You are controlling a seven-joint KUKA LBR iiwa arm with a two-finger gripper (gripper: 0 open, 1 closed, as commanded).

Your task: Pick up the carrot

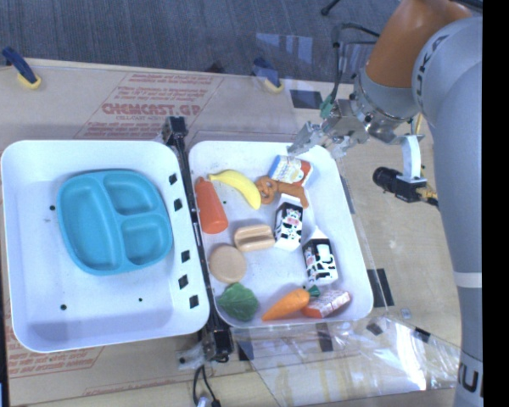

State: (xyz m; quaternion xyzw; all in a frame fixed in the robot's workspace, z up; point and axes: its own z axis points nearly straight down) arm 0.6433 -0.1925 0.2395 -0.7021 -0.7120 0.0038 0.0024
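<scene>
Camera view showed your gripper [310,140], its state impossible to tell, hovering at the approach step; the tapered orange plastic carrot [286,304] lay well below it, so next you needed to travel there and descend.

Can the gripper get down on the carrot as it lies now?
Probably yes. The carrot lies uncovered near the front of the right bin, open from above. The gripper hovers at the bin's far edge. Tight sides: lettuce and a packet lie against its ends.

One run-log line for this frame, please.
gripper: above right bin's far edge | orange carrot with green top: near edge, untouched | stage: pre-grasp
</scene>
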